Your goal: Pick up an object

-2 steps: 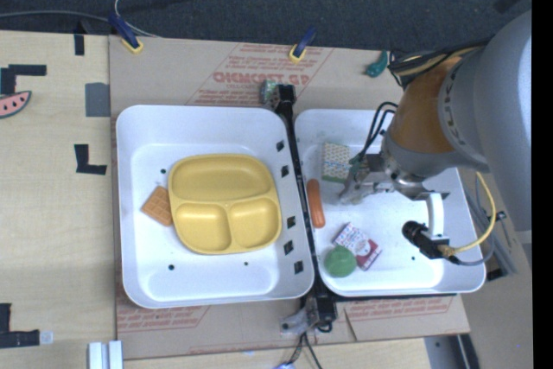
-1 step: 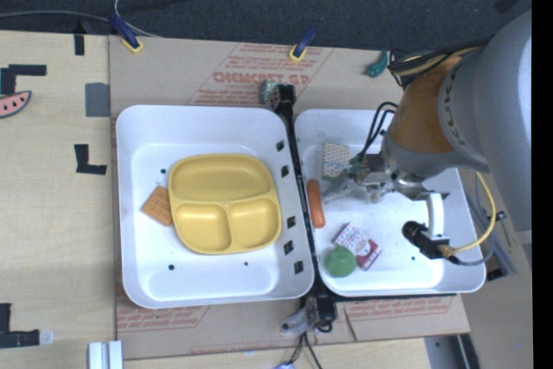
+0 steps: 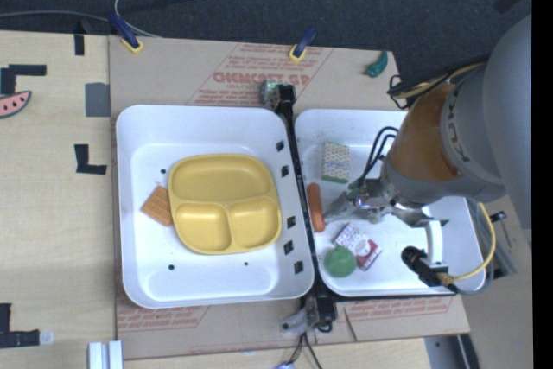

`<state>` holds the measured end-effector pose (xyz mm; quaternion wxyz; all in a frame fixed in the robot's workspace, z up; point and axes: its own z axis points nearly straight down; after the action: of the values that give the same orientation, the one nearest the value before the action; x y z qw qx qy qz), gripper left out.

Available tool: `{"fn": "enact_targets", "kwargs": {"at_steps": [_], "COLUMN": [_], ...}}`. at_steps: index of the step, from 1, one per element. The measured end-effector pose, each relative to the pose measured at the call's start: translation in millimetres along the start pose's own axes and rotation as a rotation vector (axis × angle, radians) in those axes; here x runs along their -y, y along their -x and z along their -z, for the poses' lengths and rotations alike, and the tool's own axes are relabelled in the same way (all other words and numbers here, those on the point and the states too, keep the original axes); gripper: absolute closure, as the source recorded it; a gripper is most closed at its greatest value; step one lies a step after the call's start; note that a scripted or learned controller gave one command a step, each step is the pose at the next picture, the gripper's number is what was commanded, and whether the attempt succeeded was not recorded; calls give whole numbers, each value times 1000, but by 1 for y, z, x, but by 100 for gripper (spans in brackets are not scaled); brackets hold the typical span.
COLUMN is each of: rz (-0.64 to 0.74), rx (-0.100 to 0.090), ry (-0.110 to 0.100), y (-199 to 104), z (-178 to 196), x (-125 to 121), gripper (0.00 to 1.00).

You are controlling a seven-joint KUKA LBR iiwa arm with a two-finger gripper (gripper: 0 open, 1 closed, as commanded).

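The wooden bench (image 3: 52,212) carries a cardboard sheet (image 3: 199,78), and on that sit two white bins (image 3: 138,203) side by side.

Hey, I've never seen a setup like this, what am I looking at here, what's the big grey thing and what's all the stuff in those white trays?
This is one camera looking down at a slant on a workbench. The grey bulk with an orange band at the right is a robot arm; its gripper reaches into the right bin. That bin holds an orange carrot-like stick, a green ball, a red and white packet and a pale speckled block. The left bin holds a yellow divided plate with a tan cracker-like piece beside it. I cannot tell whether the gripper holds anything.
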<state>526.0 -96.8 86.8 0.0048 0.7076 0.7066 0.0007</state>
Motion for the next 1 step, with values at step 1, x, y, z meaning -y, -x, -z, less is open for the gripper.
{"fn": "enact_targets", "kwargs": {"at_steps": [1], "rz": [0], "rx": [0], "ry": [-4], "y": [0], "z": [-1], "x": [-34], "gripper": [0]}}
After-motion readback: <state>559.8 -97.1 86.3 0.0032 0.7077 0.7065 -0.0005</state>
